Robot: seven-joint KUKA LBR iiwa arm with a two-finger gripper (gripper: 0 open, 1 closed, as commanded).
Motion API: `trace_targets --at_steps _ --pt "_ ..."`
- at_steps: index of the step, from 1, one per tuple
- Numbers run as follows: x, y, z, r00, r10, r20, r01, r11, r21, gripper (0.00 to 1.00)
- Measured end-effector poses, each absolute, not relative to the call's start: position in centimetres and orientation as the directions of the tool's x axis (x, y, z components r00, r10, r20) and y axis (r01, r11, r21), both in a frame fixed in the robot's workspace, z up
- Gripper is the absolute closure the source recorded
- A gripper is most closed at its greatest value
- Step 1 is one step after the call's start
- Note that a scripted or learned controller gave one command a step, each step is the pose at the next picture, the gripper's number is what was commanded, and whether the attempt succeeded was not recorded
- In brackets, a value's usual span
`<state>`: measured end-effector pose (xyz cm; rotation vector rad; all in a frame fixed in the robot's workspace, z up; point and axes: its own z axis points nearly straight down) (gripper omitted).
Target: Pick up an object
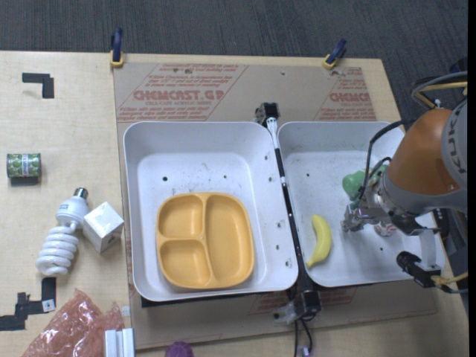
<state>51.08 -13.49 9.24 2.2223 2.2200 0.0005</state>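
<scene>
A yellow banana [320, 240] lies in the right bin [327, 147], close to its left wall. A green object [354, 184] sits behind it toward the bin's middle, partly hidden by the arm. My gripper [355, 221] hangs low over the bin floor, just right of the banana and in front of the green object. The grey wrist and orange band cover what is under it.
The left bin [141, 177] holds a yellow divided plate [204, 239]. On the bench to the left lie a spiral light bulb [61, 240], a white box [103, 226], a green can [24, 166] and a red mesh bag [71, 326].
</scene>
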Motion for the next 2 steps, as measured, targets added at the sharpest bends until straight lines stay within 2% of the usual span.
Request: trace_targets --at_steps 1,2 --pt "49.39 -9.20 9.21 0.001 1.000 0.000 1.000 -0.001 -0.001 0.00" --pt "49.52 -9.25 10.20 0.004 1.000 0.000 1.000 -0.004 0.002 1.00"
